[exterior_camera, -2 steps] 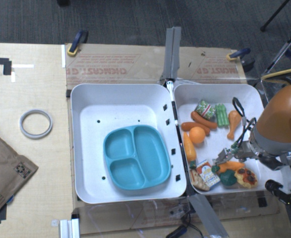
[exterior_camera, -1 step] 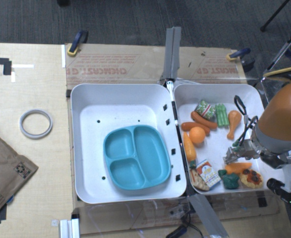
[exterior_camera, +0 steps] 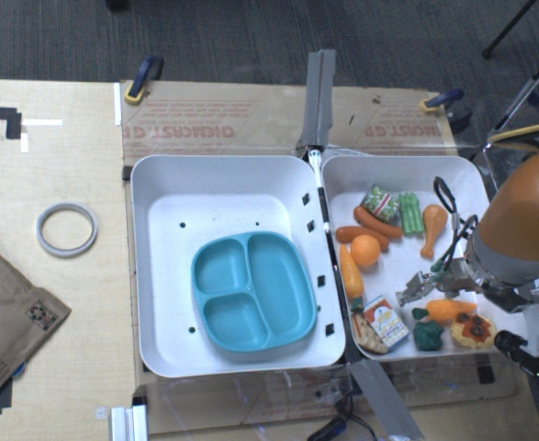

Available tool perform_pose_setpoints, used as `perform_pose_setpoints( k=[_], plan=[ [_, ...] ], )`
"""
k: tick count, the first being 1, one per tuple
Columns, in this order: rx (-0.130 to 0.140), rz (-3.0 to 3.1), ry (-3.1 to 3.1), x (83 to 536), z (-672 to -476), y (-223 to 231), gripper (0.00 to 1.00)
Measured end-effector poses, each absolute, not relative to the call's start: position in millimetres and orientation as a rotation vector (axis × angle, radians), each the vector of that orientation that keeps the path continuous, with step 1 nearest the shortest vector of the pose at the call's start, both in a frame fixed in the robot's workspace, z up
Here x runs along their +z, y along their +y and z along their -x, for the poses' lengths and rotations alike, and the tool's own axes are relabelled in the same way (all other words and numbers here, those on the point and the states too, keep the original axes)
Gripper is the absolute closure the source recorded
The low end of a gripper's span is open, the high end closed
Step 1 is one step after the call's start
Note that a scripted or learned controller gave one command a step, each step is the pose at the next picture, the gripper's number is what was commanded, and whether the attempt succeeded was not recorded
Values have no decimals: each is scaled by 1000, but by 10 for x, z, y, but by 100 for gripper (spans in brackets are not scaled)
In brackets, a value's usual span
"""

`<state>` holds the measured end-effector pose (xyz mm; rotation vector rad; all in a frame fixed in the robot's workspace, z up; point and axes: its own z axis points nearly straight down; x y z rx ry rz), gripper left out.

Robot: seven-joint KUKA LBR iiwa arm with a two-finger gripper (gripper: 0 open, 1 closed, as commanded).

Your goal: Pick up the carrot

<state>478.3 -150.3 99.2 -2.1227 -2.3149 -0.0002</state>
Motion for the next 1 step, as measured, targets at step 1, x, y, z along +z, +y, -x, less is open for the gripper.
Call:
perform_pose_setpoints(
  k=[1],
  plan=[
    [2, 2341, -2093, 905, -4770, -1986, 0]
  ],
)
